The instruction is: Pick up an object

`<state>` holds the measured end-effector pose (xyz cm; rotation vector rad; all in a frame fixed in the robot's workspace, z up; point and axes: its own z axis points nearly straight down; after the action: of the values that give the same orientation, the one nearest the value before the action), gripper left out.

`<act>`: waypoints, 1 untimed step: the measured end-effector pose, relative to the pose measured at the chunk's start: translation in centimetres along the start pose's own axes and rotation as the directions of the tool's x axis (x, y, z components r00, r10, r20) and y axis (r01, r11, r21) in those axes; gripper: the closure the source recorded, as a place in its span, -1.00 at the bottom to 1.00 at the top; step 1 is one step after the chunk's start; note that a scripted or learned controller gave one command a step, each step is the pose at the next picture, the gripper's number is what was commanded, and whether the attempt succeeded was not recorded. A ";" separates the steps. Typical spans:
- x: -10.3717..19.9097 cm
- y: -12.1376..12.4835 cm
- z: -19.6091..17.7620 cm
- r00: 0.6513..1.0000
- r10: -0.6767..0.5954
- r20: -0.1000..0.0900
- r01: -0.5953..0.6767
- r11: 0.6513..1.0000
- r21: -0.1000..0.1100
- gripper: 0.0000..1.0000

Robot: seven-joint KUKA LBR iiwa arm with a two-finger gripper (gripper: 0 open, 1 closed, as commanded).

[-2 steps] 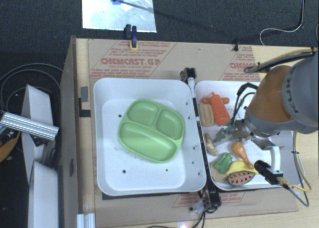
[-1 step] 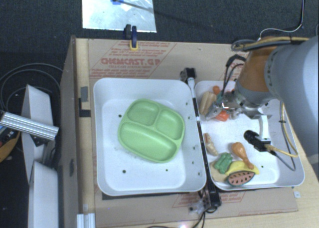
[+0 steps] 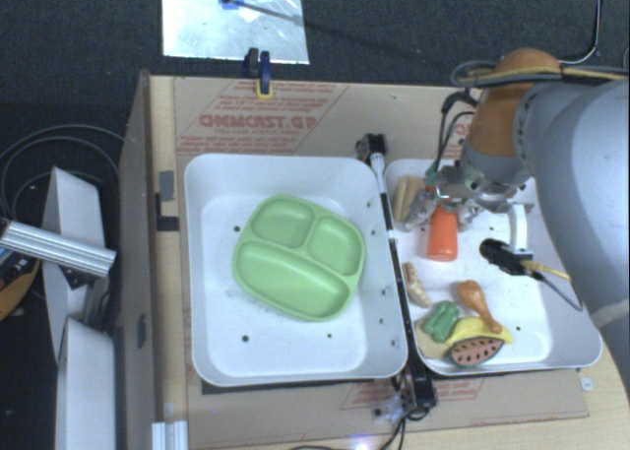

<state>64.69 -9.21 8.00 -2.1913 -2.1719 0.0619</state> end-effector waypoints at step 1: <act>-0.2 -0.1 -1.2 1.000 -0.003 0.004 0.003 1.000 -0.007 1.00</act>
<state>64.72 -9.41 9.16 -2.1932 -2.1807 0.0592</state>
